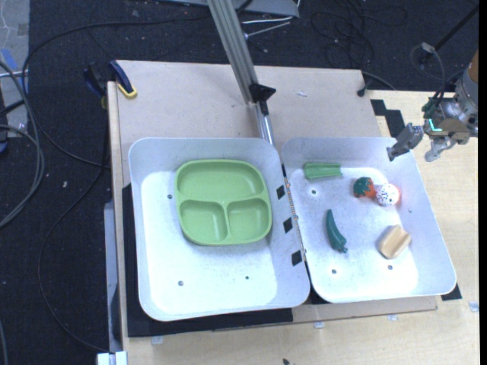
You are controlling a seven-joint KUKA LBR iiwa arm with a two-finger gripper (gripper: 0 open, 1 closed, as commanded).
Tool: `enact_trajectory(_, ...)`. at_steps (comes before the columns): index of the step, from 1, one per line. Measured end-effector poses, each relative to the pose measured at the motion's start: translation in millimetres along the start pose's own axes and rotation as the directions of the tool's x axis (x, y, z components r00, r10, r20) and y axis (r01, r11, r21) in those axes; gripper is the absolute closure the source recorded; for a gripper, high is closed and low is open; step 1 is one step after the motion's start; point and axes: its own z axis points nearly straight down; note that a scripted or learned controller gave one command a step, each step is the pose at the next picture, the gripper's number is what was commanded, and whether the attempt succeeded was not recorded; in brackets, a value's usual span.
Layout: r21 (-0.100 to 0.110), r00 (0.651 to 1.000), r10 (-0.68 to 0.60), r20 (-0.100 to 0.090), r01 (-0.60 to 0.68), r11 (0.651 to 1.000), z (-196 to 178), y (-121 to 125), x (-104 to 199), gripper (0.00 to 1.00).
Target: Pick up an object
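Starting at the left, a blue-and-yellow clamp (122, 80) sits at the far left corner of the tan tabletop (198, 101). Nearer, the left bin (152, 280) holds a pale green divided tray (224, 201), lying flat toward its far side. A grey metal pole (232, 36) slants down from the top to the seam between the two bins. The right bin (426, 272) carries five small things: a light green piece (323, 171) near its far edge, a dark green pepper-like piece (335, 230) below it toward the middle, an orange-and-green item (364, 187) just beside a white spotted ball (387, 195), and a tan block (393, 241) nearer the front right. The tool (421, 144) hovers above the far right corner of that bin, its two fingers spread apart with nothing between them, well apart from every item.
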Motion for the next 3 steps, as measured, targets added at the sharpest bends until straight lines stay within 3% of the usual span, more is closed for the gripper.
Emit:
enact_trajectory(1,-0.002,1.000,0.000,0.000,0.000,1.000,-1,0,0,0.00)
enact_trajectory(3,0.004,1.000,-0.002,-0.001,0.002,1.000,103,9,9,0.00)
